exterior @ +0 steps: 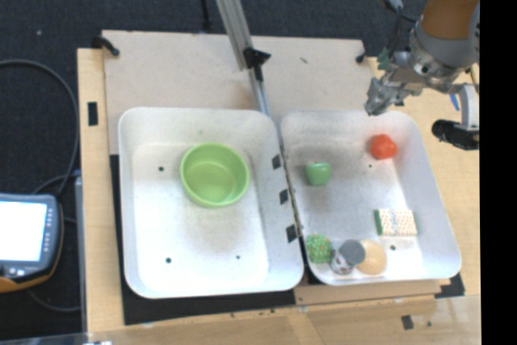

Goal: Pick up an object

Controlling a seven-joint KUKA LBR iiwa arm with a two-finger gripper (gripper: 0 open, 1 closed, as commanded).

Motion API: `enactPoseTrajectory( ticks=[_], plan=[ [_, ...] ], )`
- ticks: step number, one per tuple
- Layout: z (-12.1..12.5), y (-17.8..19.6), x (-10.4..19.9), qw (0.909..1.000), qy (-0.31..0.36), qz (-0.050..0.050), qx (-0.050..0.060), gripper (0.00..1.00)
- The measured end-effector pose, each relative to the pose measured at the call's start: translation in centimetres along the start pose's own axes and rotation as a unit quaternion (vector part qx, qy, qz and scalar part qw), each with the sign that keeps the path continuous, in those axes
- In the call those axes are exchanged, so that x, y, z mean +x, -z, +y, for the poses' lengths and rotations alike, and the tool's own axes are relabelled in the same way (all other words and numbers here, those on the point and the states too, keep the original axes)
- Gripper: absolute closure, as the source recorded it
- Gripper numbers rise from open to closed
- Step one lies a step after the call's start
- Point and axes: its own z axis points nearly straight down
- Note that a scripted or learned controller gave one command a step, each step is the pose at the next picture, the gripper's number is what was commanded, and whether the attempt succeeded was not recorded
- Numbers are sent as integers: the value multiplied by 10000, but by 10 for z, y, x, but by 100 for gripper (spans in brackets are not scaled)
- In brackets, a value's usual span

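Overhead, fingers [378, 104] near lumpy orange ball [383, 146], spread unclear; glossy round green bowl [214, 174] left.

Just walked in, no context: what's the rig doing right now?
The KUKA arm is on a pick-an-object run and has nothing in hand yet. Its tool hangs over the far edge of the right bin, just above the orange object. That bin also holds a small green piece, a checkered block and a cluster of small items at its near edge. The left bin holds a green bowl.
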Motion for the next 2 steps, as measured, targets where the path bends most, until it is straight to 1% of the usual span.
enactPoseTrajectory(
  ticks=[1,2],
  plan=[
    [-18,7,51,10000,16,10,18,100],
    [-45,-5,101,10000,12,8,28,100]
  ],
)
